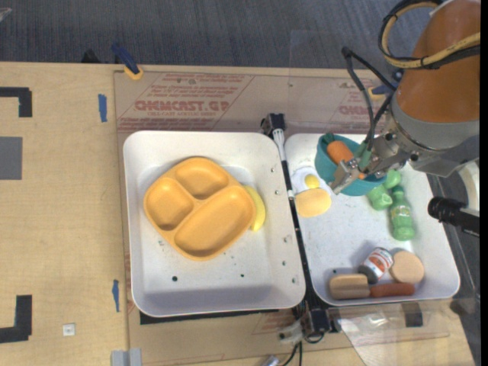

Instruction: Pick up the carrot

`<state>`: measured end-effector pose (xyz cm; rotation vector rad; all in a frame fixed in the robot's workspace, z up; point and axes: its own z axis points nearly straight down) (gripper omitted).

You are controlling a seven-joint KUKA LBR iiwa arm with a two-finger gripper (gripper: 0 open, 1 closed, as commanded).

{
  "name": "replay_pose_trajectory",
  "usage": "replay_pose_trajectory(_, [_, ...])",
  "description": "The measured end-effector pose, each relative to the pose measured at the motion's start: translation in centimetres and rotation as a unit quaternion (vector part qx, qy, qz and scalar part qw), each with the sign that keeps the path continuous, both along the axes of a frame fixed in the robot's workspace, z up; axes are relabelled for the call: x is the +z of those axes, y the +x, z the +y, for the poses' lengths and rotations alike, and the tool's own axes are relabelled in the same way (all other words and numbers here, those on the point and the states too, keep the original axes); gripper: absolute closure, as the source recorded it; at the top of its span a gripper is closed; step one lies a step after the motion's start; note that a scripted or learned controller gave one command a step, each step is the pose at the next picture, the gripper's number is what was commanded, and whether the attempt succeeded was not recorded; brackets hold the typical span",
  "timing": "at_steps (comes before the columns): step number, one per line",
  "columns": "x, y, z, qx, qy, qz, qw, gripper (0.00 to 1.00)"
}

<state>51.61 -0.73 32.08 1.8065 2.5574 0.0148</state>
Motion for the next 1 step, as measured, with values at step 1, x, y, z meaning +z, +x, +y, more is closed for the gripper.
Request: replay_pose_trajectory(1, [-13.12,-1.37,-2.89,-0.048,-0.0016,0.016,0.9987,1.0])
